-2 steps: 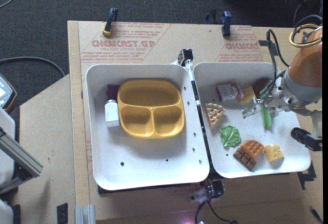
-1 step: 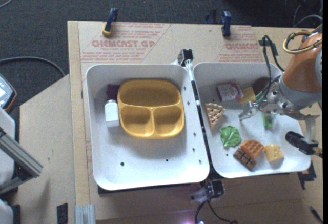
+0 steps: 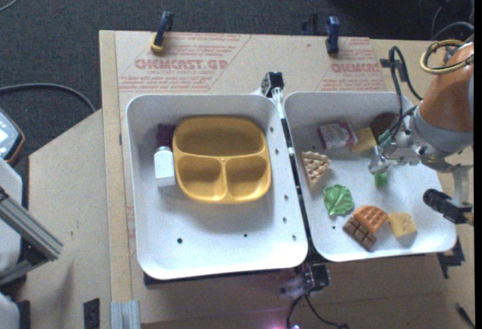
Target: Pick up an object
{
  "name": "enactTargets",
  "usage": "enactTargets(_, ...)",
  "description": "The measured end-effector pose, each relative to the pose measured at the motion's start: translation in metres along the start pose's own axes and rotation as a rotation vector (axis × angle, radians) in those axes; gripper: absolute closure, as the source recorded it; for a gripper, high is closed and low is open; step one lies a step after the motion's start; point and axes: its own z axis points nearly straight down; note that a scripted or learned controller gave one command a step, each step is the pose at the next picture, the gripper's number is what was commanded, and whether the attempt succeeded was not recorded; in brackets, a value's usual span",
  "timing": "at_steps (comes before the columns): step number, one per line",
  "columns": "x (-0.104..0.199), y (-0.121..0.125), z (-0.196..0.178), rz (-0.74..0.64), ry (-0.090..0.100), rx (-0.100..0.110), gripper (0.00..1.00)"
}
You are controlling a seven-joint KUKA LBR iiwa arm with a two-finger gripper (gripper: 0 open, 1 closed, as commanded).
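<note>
The gripper (image 3: 381, 164) is reaching down into the right bin (image 3: 429, 241), its jaws apparently pinching a small green object (image 3: 381, 178) just right of the pizza slice (image 3: 315, 167); judging by this, a straight lift is what's needed next

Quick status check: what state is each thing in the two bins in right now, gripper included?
Gripper: low in the right bin, over a small green item.
Yellow tray: upright in the left bin, compartments bare.
White bottle: beside the tray.
Green leaf: lying flat.
Waffle: lying flat, touching the cheese.
</note>
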Motion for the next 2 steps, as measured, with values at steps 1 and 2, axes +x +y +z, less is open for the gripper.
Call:
enactTargets(1, -0.002, 0.003, -0.064, -0.002, -0.001, -0.003, 1.00)
enactTargets(2, -0.002, 0.014, -0.124, -0.002, -0.001, -0.004, 1.00)
